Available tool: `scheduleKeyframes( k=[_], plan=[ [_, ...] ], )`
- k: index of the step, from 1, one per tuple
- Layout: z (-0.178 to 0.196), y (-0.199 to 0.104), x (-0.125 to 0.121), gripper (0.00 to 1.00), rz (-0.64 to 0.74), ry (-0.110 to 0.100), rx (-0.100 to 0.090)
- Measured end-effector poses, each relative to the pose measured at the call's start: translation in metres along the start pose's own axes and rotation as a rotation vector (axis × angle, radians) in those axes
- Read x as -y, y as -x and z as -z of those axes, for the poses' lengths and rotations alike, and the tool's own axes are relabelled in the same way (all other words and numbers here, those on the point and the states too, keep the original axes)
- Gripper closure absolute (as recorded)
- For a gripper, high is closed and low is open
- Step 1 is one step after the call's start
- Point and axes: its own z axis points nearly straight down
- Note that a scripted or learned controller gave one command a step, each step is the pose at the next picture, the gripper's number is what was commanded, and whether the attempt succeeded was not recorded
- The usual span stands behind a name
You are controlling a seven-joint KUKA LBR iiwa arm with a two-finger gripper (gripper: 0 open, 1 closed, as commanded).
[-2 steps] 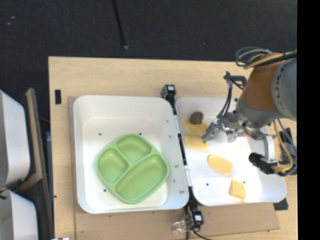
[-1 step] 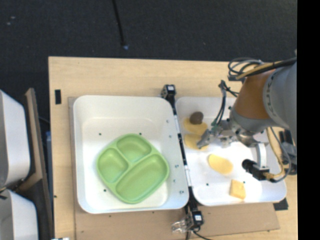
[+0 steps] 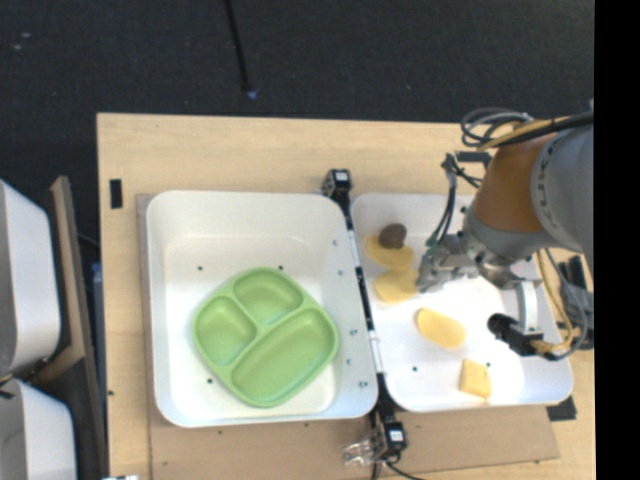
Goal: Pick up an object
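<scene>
Left bin (image 3: 170, 268): smooth green plastic plate (image 3: 266, 336), rounded, three compartments, lying flat. Right bin (image 3: 400, 388): small dull brown lump (image 3: 392, 235) near the back wall; pale yellow blocky piece (image 3: 392, 256) just in front of it, second pale piece (image 3: 393, 288) beside the tool; glossy yellow oval (image 3: 440, 328) mid-bin; yellow wedge (image 3: 476, 379) near the front edge. Tool (image 3: 432, 268) low over the right bin, next to the pale pieces; contact and spread: cannot tell. Bench (image 3: 230, 153): light wood.

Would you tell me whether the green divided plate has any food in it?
Empty: the green divided plate in the left bin shows three bare compartments.
</scene>
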Motion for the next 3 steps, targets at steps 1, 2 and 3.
scheduleKeyframes(
  k=[1, 2, 3],
  plan=[
    [0.046, 0.008, -0.004, 1.0, 0.0, 0.002, 0.001],
    [0.109, 0.011, -0.003, 1.0, 0.002, 0.004, 0.001],
    [0.15, 0.011, -0.004, 1.0, 0.002, 0.002, 0.001]
  ],
)
